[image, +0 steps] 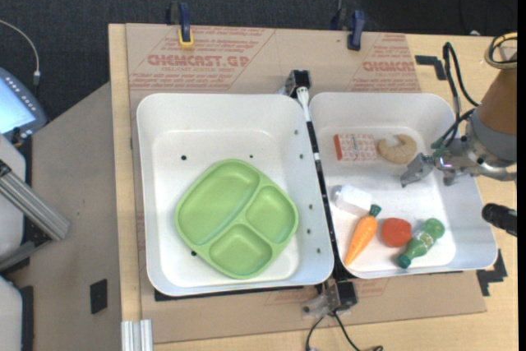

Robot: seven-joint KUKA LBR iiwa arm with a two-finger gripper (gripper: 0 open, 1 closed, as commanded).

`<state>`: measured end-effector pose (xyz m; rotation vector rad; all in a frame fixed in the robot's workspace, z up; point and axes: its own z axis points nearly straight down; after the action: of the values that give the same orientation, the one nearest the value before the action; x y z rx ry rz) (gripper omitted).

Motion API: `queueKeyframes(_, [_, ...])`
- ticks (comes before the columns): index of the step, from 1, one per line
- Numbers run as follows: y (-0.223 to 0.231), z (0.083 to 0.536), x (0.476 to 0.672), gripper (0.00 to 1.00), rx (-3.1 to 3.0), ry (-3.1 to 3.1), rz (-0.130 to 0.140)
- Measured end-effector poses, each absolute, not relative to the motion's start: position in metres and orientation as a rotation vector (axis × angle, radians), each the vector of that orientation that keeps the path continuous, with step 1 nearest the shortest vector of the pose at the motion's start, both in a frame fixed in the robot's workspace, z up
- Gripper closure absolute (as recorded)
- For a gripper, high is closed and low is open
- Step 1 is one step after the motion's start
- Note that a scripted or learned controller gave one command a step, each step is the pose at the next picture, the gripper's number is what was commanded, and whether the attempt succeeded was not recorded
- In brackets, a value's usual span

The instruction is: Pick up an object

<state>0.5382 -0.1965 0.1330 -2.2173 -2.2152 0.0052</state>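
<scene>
Spread apart, the grey fingers (413,173) of the two-finger gripper (430,174), with just white floor between them. Holding nothing. Hanging low over the right shallow white bin (468,255), near its right wall, on the end of the grey arm with the orange band (501,107).

Just to the left of the fingertips, a round tan ring like a small bagel (399,148). Very near the left finger, but touching or not, cannot tell. Beside that, further left, a flat red and white packet (355,146).

Lower down in the same bin, a small white block (353,197), an orange toy carrot with a green top (362,233), a red toy tomato (395,232) and a green toy bottle (419,241). Carrot, tomato and bottle close together in a row near the front wall, well apart from the gripper.

Over in the left shallow white bin (156,144), a light green plastic plate with three parts (237,218), lying flat.

So far: nothing picked up yet. Every toy down on a bin floor. Probably just at the reaching part, with the tan ring as the nearest thing to grab. Left to do: get the fingers around one thing, squeeze shut, then lift it clear of the bin.
</scene>
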Motion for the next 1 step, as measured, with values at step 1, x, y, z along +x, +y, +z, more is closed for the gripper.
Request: queueKeyframes(1, [-0.1957, 0.0814, 0.5370, 0.00, -2.218, -2.217, 0.003])
